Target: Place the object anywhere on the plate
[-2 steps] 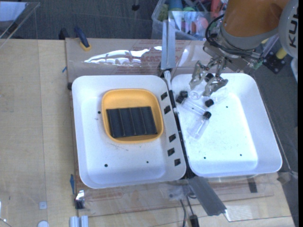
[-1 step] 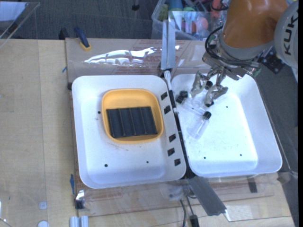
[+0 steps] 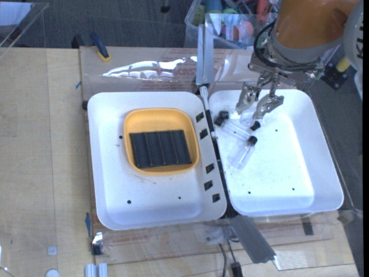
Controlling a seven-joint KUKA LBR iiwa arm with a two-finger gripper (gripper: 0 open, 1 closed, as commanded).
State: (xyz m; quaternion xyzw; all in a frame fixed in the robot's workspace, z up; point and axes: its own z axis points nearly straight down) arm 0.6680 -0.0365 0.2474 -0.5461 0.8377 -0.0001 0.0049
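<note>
Over the right bin: the arm's orange band and grey wrist hang above its far edge, reaching in from the right side of the bench.
Gripper: low over the far-left part of the right bin, metal fingers pointing down and toward the left.
Fingers: they stand a little apart, with a gap between the tips and nothing seen held in that gap.
Object: a clear, see-through piece with small black ends, lying flat on the floor of the right bin, just on the near side of the gripper tips; its outline is hard to make out against the white.
Contact: whether the fingertips touch the clear piece cannot be told.
Right bin: white and shallow, taking the right half of the bench, its left wall against the other bin.
Left bin: white and shallow, beside it on the left half of the bench.
Plate: yellow, with rounded corners, sitting in the far-middle part of the left bin, well apart from the clear piece.
Dark ribbed block: lies flat on the plate, covering most of its middle and reaching its near rim.
</note>
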